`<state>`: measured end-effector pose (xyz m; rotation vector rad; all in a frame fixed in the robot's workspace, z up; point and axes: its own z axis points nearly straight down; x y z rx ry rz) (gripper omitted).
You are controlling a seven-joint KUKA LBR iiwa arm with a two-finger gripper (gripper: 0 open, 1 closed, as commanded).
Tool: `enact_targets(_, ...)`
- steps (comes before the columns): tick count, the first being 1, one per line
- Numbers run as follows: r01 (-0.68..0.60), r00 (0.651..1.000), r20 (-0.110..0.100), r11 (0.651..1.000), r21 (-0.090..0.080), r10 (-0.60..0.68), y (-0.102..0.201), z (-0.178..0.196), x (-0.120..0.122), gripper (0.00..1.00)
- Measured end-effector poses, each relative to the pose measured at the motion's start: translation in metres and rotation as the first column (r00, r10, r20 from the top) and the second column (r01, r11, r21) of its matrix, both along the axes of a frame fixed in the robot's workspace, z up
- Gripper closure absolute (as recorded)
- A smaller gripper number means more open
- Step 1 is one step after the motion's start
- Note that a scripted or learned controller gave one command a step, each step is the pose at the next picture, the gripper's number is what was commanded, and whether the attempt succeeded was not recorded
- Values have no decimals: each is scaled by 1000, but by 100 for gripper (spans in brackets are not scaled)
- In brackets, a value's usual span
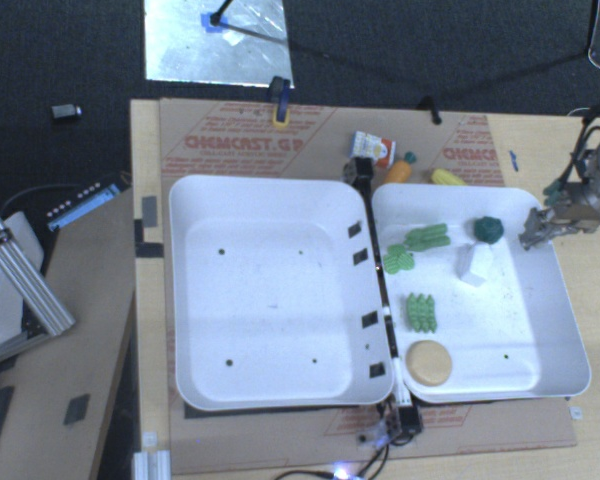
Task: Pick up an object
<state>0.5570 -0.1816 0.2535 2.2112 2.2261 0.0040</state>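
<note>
Two bins sit side by side on the counter (500, 148). In the right bin (550, 318), a ball (488, 230) lies at one o'clock, a block (472, 265) just below it, a disc (429, 362) at seven o'clock.

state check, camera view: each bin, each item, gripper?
left bin: flat on the bench, white floor bare
right bin: flat, holds five items
dark green ball: resting, far right of bin
white block: lying near the ball
long green piece: lying flat
ridged green piece: lying flat
tan disc: flat, near corner
gripper: over the bin's right rim, nothing held
</note>
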Motion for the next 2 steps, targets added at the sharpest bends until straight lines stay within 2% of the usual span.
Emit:
enact_targets(1,2,1000,17,1000,-8,-1,-26,168,26,100)
enact_targets(2,4,1000,14,1000,-5,-4,-26,292,-36,100)
